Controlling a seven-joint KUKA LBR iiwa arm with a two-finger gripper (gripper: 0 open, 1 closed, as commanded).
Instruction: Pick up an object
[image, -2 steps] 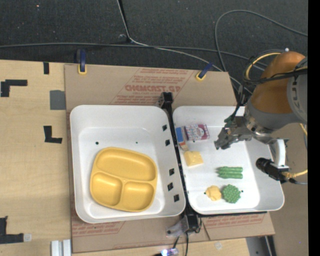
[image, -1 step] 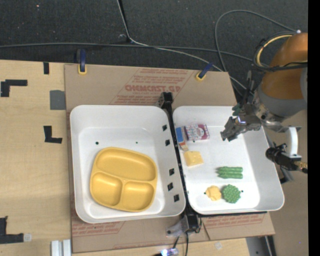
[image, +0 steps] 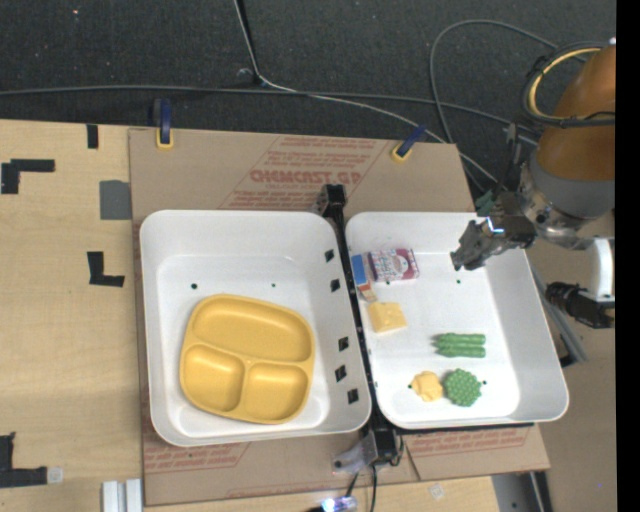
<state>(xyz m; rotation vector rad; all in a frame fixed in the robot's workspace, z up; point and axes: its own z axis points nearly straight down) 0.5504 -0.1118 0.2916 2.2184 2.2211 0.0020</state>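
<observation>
Hovering above the right bin (image: 520, 300), just right of the milk carton (image: 392, 265), gripper (image: 470, 252); finger state cannot be determined.

Yellow tray (image: 246, 358) in my left white bin (image: 160, 300); green beans (image: 459, 345), green broccoli (image: 462, 387), pale yellow cheese (image: 387, 317), pink carton (image: 392, 265)

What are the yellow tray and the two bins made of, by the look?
Yellow tray: likely molded plastic, matte to satin; uniform colour, rounded compartment ridges, soft highlights. Left bin and right bin: probably thin formed white plastic, smooth and slightly glossy, with rounded corners and rolled rims. Coated metal can't be ruled out.
</observation>
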